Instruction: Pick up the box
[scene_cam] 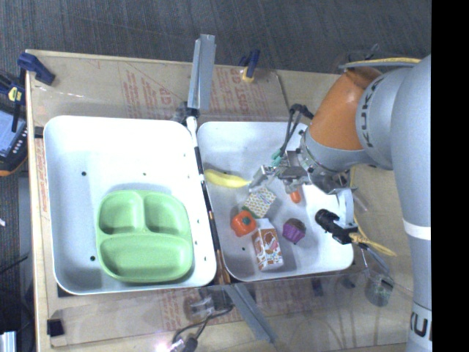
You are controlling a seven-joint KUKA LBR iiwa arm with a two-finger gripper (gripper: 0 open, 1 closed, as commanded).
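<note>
1. Looking at a grey arm (388, 123) with an orange band, reaching in from the right and hanging low over the right bin (220, 134).
2. Gripper (282, 173) parked above the middle of that bin, just up and right of a small checkered packet (259, 199). Can't tell if it's released or clenched, too much metal and cable bunched up there. Nothing visibly grasped, anyway.
3. The box (268, 248), a brown carton with a picture on the front, lying flat near the front wall of the right bin, well short of the gripper. Probably the target, since it's the only boxy thing around.
4. Also in the right bin: a banana (224, 179) near the left wall, a red-orange pepper-looking toy (243, 222) touching or just beside the carton's upper corner, a purple thing (294, 231) just to its right, and a small orange bit (294, 195) under the wrist.
5. Left bin (73, 134) holding a green divided tray (144, 235), three compartments, nothing in them.
6. Guessing the tricky part is crowding: red toy and purple thing flank the carton, so coming down on its free long sides looks safest.
7. Both bins sitting side by side on the tabletop (110, 79), clamped at the edges, presumably to stop sliding.
</note>
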